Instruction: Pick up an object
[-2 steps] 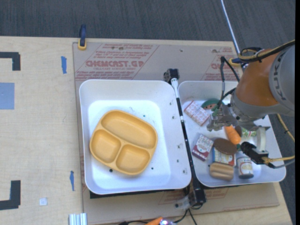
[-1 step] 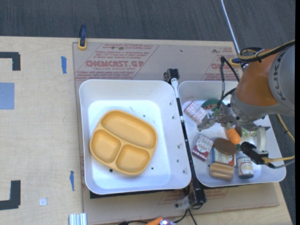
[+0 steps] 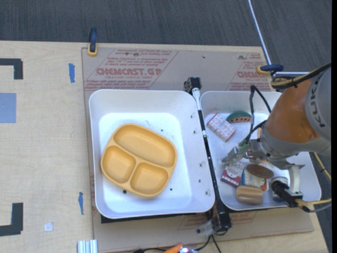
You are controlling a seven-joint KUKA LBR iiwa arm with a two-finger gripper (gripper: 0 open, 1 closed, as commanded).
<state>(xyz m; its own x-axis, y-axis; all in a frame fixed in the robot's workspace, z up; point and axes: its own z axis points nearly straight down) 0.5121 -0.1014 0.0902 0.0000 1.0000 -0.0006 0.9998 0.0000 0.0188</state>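
Your pincer (image 3: 243, 153) sits low in the right bin (image 3: 311, 193), over the cluttered middle of it, and its metal fingers (image 3: 234, 154) look spread, with nothing visible between them. So nothing is picked yet.

The candidates lie close together under and beside the wrist: a red and white packet (image 3: 230, 176) just below the fingers, a brown disc-like piece (image 3: 259, 170) beside it, a tan bread-roll-shaped toy (image 3: 249, 194) near the bin's front wall, a pink patterned card (image 3: 220, 126) further back, and a watermelon slice toy (image 3: 238, 116) near the far wall.

That crowding is your main risk. The fingers may close across two things at once, or pinch only the packet's edge, and a flat packet tends to slip out on the lift. I'd also expect a neighbour to be shoved aside, since the packet and the brown piece seem to be touching.

Watch the black cables (image 3: 256, 101) looping by the wrist; they could drag across the contents. The yellow divided plate (image 3: 139, 159) in the left bin (image 3: 100, 141) is well apart and unlikely to matter.
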